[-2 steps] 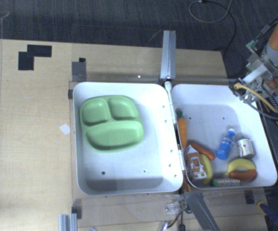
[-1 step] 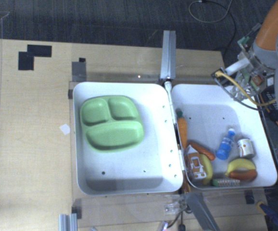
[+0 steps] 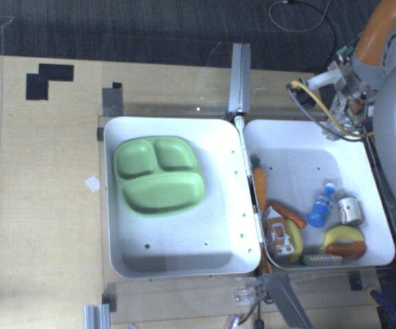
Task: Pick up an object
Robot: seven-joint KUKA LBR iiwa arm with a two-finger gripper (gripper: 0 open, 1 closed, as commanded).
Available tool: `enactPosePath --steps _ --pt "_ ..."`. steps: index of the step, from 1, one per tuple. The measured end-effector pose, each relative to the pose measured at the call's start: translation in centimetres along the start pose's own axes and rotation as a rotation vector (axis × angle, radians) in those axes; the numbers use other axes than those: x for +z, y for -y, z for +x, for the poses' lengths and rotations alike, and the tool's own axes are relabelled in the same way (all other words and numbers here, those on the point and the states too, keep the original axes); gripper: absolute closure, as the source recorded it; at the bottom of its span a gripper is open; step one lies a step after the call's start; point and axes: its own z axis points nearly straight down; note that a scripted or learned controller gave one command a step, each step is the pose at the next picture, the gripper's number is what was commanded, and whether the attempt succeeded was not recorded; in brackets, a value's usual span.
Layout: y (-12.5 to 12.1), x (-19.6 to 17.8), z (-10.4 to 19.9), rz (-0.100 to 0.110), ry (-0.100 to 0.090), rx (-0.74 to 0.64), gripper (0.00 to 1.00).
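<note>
Gripper (image 3: 349, 108) hovers over right bin's (image 3: 301, 142) far right corner, well apart from the items; fingers' state: cannot tell.

Likely target: bottle (image 3: 319, 208), near side of right bin, beside can (image 3: 349, 210). Judged light, stiff, slippery; grip across the body.

Also there: carrot (image 3: 259, 187), banana (image 3: 342, 236), small box (image 3: 278, 233).

Left bin (image 3: 177, 256): green tray (image 3: 159, 174).

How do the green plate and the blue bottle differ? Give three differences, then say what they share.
The green plate is far larger than the blue bottle. The plate is flat with three sections; the bottle is slim and rounded, with a white cap. The plate lies alone in the left bin; the bottle lies among other things in the right bin. Both rest on a white bin floor, away from the gripper.
</note>
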Motion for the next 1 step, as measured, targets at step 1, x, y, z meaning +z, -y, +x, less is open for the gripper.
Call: enactPosePath --steps 1 --pt "1.91 0.82 -0.29 0.001 0.002 0.000 1.00"
